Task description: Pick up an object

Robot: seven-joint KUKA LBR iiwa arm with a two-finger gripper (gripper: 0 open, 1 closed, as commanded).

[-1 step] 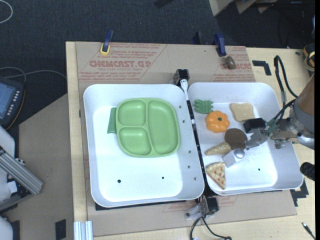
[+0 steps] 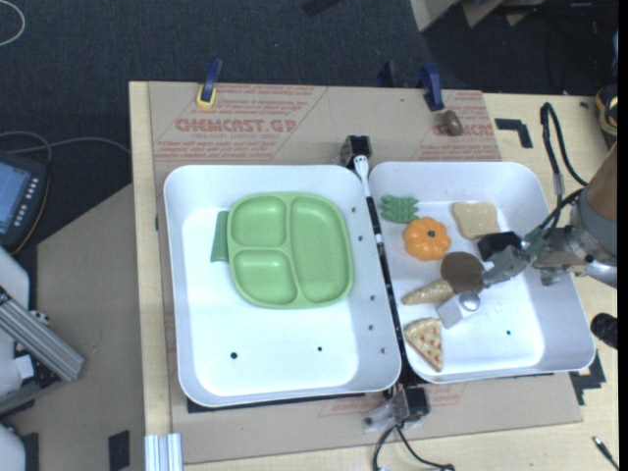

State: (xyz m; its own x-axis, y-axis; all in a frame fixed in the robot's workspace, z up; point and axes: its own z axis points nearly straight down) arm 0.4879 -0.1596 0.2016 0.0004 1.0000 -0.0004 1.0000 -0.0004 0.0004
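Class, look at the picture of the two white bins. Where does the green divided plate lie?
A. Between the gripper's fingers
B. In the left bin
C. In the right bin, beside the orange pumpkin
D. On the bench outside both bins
B: the green plate lies flat in the left bin, while the pumpkin and the gripper are in the right bin.

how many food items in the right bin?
6, maybe more under the gripper: green item top left, pumpkin below it, tan piece top middle, brown round piece centre, beige wedge, pizza slice bottom left.
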